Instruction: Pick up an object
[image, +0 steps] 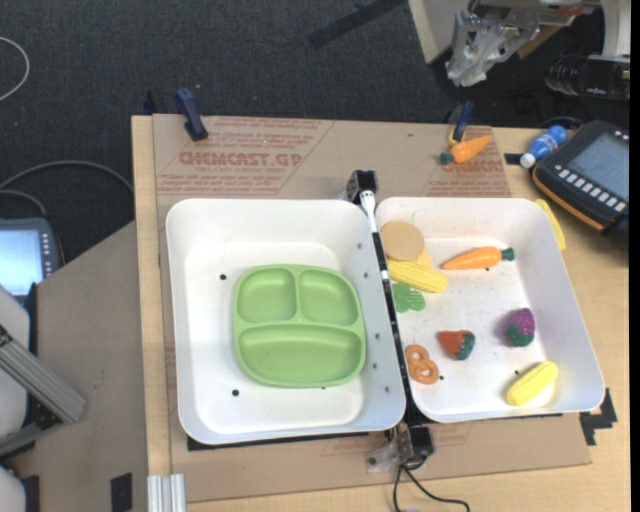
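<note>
Waiting Above the Bench: No Object Chosen Yet

Hovering high at the 1 o'clock corner of the camera view, the gripper (478, 60) hangs off the far edge of the bench, well apart from both bins. Whether its fingers are spread or pressed together I cannot tell; that part of the view is a blur of metal. Nothing is between them that I can make out.

Left bin (190, 240): a green divided plate (298, 325) sits near its middle, nothing on it.

Right bin (570, 330): all the candidates lie here.
- tan disc (402, 240) at 11 o'clock, touching the corn cob (416, 273) just below it
- green leafy piece (407, 296) tucked under the corn, close to the dividing wall
- carrot (476, 258) at about 12 o'clock, lying crosswise
- red strawberry (457, 343) near the centre
- purple grape cluster (518, 327) at 3 o'clock
- orange pretzel (421, 364) at 7 o'clock, beside the wall
- yellow banana (532, 383) at 5 o'clock

A second carrot (466, 150) lies outside the bins on the cardboard at 12 o'clock (probably out of play).

Judgement: the pick is at its approach stage, no descent begun. The next move calls for travel over the right bin and a straight drop on something isolated. The strawberry, grapes or banana stand clear of neighbours; the disc, corn and leaf cluster crowd the wall and look riskier.
</note>
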